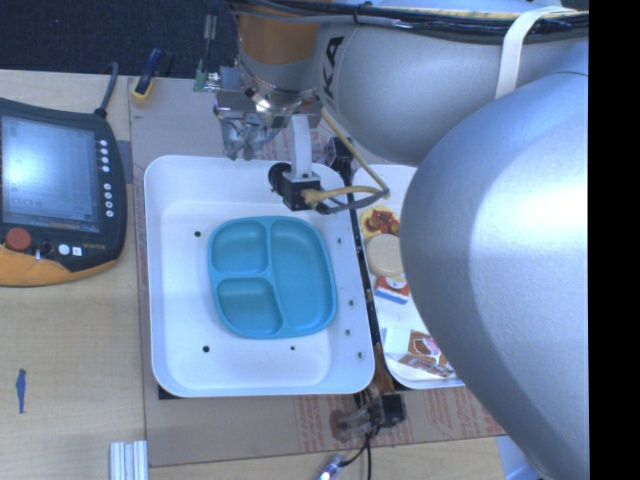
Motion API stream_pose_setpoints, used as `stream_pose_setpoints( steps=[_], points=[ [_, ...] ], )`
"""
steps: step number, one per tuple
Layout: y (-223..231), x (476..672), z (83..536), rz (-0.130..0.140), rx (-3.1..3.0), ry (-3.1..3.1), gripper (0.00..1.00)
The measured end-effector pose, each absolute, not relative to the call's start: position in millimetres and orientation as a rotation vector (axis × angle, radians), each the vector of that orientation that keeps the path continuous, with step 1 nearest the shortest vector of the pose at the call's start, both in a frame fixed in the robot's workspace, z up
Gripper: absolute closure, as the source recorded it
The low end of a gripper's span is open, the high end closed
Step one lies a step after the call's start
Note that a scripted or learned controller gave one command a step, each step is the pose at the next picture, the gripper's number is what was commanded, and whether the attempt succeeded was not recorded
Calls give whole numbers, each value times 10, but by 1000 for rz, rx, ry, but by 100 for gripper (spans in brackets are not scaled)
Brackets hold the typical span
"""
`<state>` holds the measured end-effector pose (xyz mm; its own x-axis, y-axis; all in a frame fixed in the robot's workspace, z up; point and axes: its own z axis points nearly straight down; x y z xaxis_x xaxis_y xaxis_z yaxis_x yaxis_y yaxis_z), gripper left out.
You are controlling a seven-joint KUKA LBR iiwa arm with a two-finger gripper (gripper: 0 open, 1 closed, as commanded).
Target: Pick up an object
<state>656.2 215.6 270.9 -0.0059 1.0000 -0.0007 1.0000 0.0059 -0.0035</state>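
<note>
A blue divided plate point(270, 276) lies flat in the middle of the left white bin point(160, 268). My gripper point(247, 140) hangs over the far rim of that bin, beyond the plate and apart from it. I see nothing in its grasp. The arm's grey body covers most of the right bin point(400, 373). On that bin's visible left strip lie a round tan item point(385, 256), a reddish item point(380, 221) and a printed packet point(425, 353).
A teach pendant point(55, 193) rests on the bench left of the bins. A black bracket with a cable point(298, 188) hangs from the wrist over the left bin's far side. A small blue pen point(21, 388) lies at the bench's near left.
</note>
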Motion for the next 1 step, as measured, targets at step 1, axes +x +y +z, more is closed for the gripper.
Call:
stream_pose_setpoints(
  steps=[1],
  points=[
    [2092, 6551, 1565, 12, -2213, -2226, 0]
  ],
)
